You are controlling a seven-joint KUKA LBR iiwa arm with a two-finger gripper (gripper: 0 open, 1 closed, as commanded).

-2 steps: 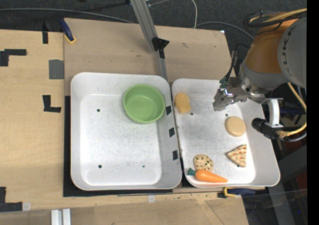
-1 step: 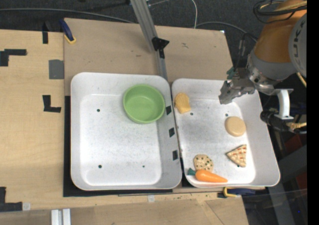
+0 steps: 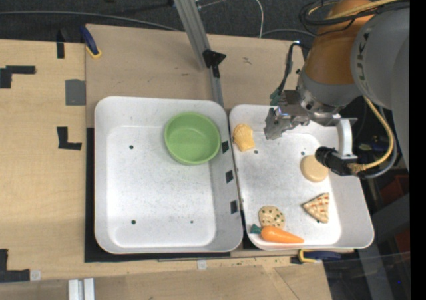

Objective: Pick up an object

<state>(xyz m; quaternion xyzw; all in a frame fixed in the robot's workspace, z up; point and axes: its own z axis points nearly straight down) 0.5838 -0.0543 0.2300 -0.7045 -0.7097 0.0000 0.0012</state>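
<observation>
Gripper (image 3: pixel 274 130) poised in right bin's (image 3: pixel 346 239) upper part, finger state impossible to tell; yellow lump (image 3: pixel 243 138) just left of it, nearest target, lying upright in frame.

A robotics laboratory: a wooden bench (image 3: pixel 153 66) marked with black tape carried two white bins (image 3: pixel 113 179), toy food, loose cables and an industrial arm (image 3: pixel 353 46).
</observation>
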